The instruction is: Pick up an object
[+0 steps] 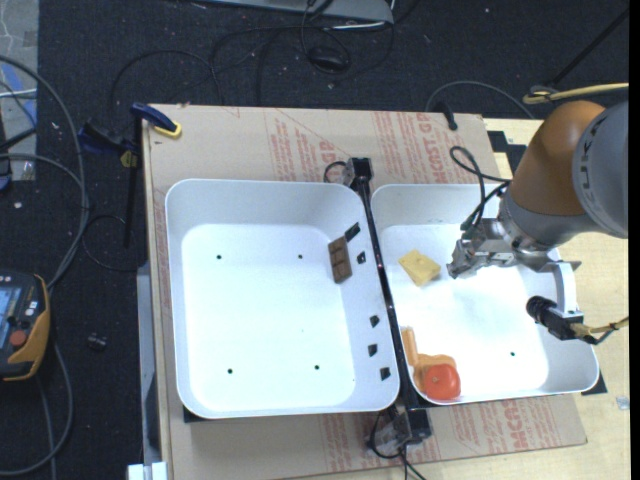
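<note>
My claw (462, 264) hangs just right of the yellow block (421, 267); its grip I cannot tell. The surface's (260, 138) red lettering is unreadable.

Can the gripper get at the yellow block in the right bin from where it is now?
Probably yes. The gripper hangs just right of the yellow block inside the right bin, with bare bin floor between them. The red and orange toy lies well off, toward the near corner.
</note>
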Controlling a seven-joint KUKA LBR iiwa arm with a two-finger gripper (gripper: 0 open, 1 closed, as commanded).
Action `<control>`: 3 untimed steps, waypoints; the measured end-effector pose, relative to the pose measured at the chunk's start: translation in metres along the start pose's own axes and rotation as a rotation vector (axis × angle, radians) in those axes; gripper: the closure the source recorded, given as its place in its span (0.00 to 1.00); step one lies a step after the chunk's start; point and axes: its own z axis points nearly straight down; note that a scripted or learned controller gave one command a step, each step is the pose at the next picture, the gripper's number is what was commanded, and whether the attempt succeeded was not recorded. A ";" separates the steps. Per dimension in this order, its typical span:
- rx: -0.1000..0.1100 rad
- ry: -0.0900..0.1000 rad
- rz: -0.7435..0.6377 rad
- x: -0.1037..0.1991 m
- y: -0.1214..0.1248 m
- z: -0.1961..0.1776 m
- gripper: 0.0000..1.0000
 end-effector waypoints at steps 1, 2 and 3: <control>-0.003 -0.001 0.000 0.002 -0.005 -0.060 1.00; -0.003 0.000 -0.001 0.011 -0.004 -0.117 1.00; -0.003 -0.001 0.000 0.011 -0.004 -0.151 1.00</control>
